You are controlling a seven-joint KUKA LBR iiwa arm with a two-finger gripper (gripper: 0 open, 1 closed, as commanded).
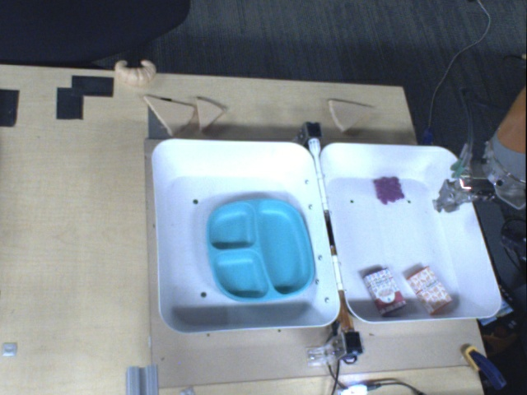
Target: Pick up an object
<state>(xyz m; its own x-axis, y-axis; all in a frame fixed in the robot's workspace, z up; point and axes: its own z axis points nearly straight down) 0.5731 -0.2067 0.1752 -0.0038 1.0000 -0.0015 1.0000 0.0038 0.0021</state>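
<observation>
The claw (451, 194) hangs at the right rim of the right bin (412, 245), and I cannot tell its state, because it is small and blurred here. Nothing is seen in it, so the pick seems not yet begun. 3 things lie in this bin. The purple piece (389, 189) is nearest, just to the left of the claw and about level with it. The 2 small cartons (384, 290) (429, 289) lie side by side nearer the camera than the claw, well apart from it. The left bin (177, 220), far to the left of the claw, holds a blue tray (261, 248). All steps remain, I think: move over 1 thing, descend, grip, lift.
</observation>
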